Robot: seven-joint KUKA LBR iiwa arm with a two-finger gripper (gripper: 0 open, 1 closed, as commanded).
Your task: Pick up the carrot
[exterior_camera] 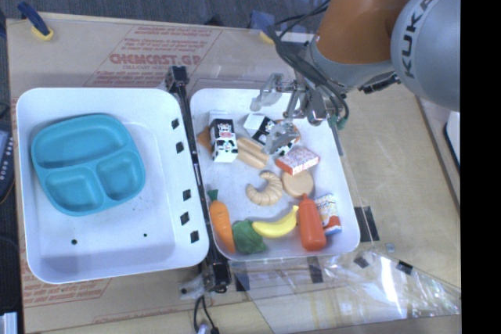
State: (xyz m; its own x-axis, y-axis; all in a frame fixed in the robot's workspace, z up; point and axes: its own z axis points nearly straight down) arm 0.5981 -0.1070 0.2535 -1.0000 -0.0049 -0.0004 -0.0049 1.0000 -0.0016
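Your gripper point(293, 107) hangs over the right bin's point(348, 203) far edge, fingers spread apart and gripping nothing, carrot point(221, 223) well apart at the near left corner, beside the banana point(276, 225).

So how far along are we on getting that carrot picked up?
Barely begun. The orange carrot with its green top lies untouched at the near left corner of the right-hand white bin, beside the yellow banana. The two-finger gripper hangs over the bin's far side, above the cow-print cartons, well away from the carrot. Left: crossing to the carrot, descending, grasping and lifting.
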